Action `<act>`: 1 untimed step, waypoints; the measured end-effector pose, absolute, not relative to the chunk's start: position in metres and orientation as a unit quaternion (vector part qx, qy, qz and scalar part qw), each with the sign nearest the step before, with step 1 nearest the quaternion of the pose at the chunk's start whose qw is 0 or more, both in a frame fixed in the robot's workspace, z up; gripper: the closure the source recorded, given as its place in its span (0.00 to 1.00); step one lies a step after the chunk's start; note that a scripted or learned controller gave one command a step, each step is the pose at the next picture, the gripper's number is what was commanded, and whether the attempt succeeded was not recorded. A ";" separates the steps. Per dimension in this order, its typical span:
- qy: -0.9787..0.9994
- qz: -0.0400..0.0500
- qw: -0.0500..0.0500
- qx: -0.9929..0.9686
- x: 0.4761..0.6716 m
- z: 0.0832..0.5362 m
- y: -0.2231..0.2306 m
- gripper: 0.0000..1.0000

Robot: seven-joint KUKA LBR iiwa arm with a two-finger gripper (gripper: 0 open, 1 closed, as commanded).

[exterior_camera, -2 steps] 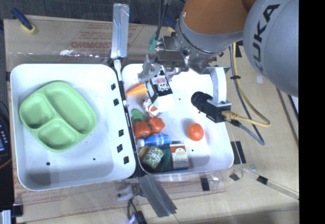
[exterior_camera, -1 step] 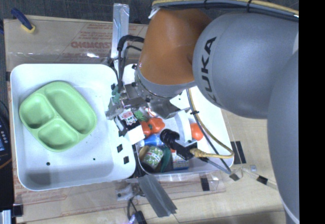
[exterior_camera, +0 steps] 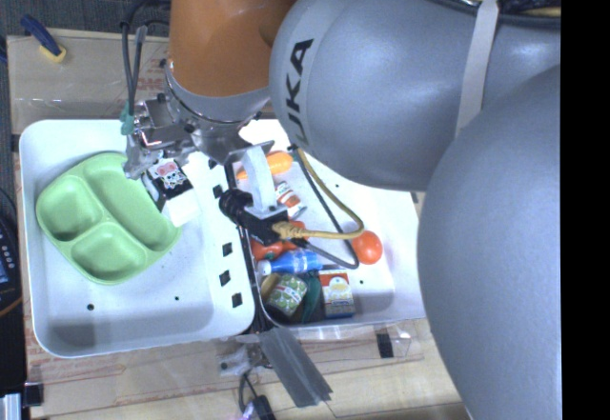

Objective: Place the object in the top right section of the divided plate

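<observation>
Divided plate [exterior_camera: 103,218], a pale green plastic dish with three sections, is seen lying in the left shallow white bin [exterior_camera: 57,313], and the tool [exterior_camera: 160,161] is held just above its upper right edge. A small black-and-white patterned item [exterior_camera: 172,179] is visible right at the tool's tip, beside the plate's rim, but whether it is gripped or is part of the tool cannot be told; the state of the tool itself cannot be told either, since it is largely masked by the wrist and cabling. The grey arm with the orange band [exterior_camera: 229,18] is seen reaching in over both bins.

Further out, the right shallow white bin [exterior_camera: 405,266] is seen to carry a clutter of things: an orange ball [exterior_camera: 368,247], a blue bottle-like item [exterior_camera: 295,263], a small green-labelled packet [exterior_camera: 286,294] and other pieces half hidden by the arm. The bins are carried on a wooden worktop [exterior_camera: 86,37].

All three plate sections appear bare, so the placing is judged not yet done. The release into the top right section is judged to remain.
</observation>
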State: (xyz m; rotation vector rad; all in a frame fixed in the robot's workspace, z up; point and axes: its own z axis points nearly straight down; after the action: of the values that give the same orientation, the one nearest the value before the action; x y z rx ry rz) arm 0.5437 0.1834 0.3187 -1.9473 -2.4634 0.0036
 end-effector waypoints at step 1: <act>-0.824 0.000 0.000 -0.567 0.605 0.431 0.114 1.00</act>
State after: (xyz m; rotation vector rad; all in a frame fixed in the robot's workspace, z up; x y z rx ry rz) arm 0.6048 0.1135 0.4308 -1.7826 -2.5880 -0.0005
